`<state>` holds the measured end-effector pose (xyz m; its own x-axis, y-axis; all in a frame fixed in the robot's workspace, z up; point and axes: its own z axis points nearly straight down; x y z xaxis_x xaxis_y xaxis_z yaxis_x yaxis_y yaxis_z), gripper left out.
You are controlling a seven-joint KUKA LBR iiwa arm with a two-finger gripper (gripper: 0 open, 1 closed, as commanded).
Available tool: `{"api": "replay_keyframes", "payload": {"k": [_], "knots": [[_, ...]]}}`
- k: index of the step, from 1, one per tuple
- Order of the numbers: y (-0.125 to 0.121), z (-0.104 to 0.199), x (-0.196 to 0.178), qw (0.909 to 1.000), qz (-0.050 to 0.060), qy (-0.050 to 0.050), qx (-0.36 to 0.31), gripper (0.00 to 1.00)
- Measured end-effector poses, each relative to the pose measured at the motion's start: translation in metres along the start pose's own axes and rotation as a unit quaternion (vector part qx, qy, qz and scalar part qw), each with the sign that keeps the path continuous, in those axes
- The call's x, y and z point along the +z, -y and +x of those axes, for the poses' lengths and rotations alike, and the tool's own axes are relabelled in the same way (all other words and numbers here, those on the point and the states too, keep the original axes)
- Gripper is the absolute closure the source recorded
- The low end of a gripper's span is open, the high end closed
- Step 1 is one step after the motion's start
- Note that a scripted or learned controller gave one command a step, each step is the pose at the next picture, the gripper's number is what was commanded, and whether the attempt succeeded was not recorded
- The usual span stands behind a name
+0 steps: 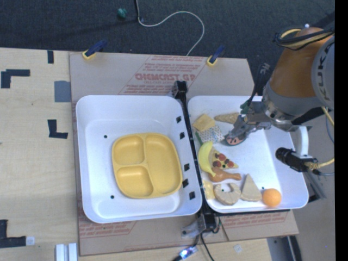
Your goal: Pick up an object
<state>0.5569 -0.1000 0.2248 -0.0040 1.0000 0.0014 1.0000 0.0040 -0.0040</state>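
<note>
Hidden and cut-off parts around the right bin

The arm is running off the right edge, covering the right bin's far corner. The gripper is hanging too dark and small to read, masking what is lying beneath it. The banana is lying partly under the pizza slice.
</note>
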Motion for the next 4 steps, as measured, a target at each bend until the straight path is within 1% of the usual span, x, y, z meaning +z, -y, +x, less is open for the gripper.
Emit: {"api": "replay_keyframes", "payload": {"k": [1,2,3,4], "knots": [[0.043,0.036,-0.007,1.0,0.0,0.0,0.0,1.0],[0.059,0.028,-0.004,1.0,0.0,0.001,0.002,1.0],[0.046,0.033,0.0,1.0,-0.001,0.001,0.001,1.0],[0.062,0.037,-0.007,1.0,0.0,0.0,0.001,1.0]]}}
